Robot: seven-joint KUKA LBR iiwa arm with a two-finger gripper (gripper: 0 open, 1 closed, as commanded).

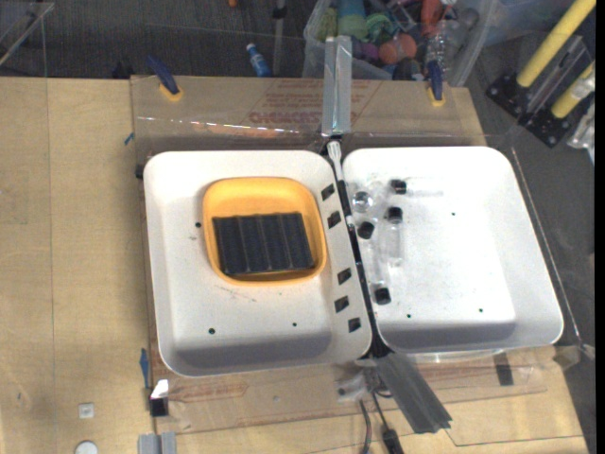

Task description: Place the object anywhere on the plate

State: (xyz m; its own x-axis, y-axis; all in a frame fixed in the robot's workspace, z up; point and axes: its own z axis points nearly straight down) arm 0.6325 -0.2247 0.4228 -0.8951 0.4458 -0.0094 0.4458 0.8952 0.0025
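Near edge: pale wood-grain worktop, matt, with a grey metal bracket and dark cables just below the join of the bins. Next, two shallow white bins side by side, smooth plastic with rounded corners: left bin and right bin, touching along a raised middle ridge marked with small black squares. In the left bin, an orange-yellow plate, glossy, a rounded rectangle with a raised rim. On the plate, flat and within the rim, the object: a dark, nearly black rectangular slab with lengthwise ribs, matt, apparently rigid. Judged from this position, task complete or all but complete: object resting fully on the plate, nothing left but to confirm release and withdrawal. State of the hand: cannot tell from this view. In the right bin, near the ridge, a scatter of small clear pieces with black caps, too small to identify. Farther back, a clear sheet with red print held down by blue clamps, an upright metal post at the join. Farthest, a clear tub of mixed coloured plastic items, off the worktop.
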